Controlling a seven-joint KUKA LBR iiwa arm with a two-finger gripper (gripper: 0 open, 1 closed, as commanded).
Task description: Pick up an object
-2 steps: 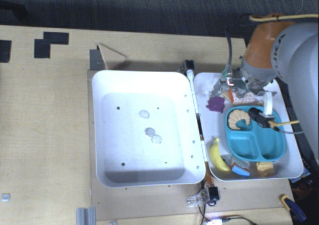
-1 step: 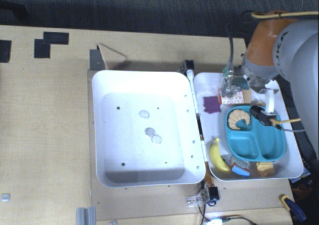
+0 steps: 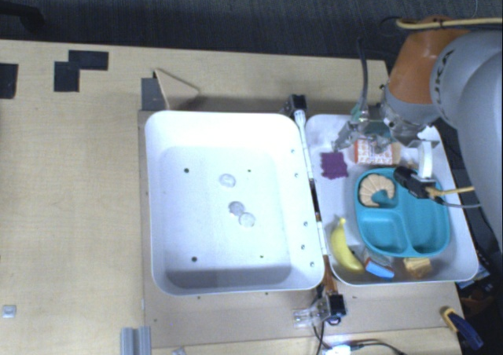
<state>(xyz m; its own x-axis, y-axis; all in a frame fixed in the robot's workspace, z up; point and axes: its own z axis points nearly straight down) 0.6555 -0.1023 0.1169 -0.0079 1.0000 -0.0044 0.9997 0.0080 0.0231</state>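
Two shallow white bins sit side by side on the tabletop [image 3: 71, 212]. The left bin [image 3: 157, 188] shows three small clear discs [image 3: 237, 206] on its floor. The right bin [image 3: 464, 267] holds a blue divided tray [image 3: 409, 224], a yellow banana [image 3: 343, 247] at its near left, a purple piece [image 3: 333, 164] toward the far left, and an orange-and-white packet [image 3: 372, 151] at the far end. The end effector [image 3: 368, 127] hangs right over that packet; whether it is spread or pressed together cannot be told. The grey arm [image 3: 471, 78] reaches in from the right.
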